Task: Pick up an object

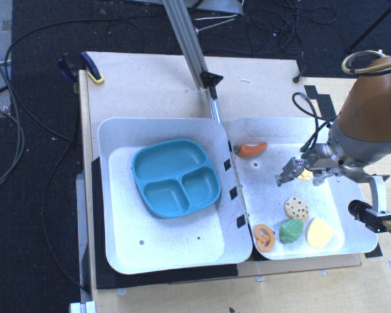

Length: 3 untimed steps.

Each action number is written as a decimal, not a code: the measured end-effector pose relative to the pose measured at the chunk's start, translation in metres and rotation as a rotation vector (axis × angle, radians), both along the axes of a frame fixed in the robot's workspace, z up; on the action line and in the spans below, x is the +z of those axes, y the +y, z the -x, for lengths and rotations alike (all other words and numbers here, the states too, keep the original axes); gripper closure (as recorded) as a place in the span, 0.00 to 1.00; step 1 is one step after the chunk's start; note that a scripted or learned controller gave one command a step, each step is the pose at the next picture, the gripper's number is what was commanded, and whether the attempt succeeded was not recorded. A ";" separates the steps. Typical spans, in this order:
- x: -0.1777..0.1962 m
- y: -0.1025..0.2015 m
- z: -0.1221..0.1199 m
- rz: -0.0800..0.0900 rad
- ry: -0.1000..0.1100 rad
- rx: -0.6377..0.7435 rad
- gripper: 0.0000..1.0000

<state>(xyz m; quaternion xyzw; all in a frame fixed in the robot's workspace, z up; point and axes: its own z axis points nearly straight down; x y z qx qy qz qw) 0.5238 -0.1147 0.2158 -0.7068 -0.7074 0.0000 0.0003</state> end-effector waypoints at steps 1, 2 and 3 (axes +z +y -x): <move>-0.062 -0.006 0.000 0.000 0.005 -0.003 0.00; -0.109 -0.011 0.005 0.000 0.004 -0.003 0.00; -0.118 -0.014 0.002 0.005 -0.011 -0.004 0.00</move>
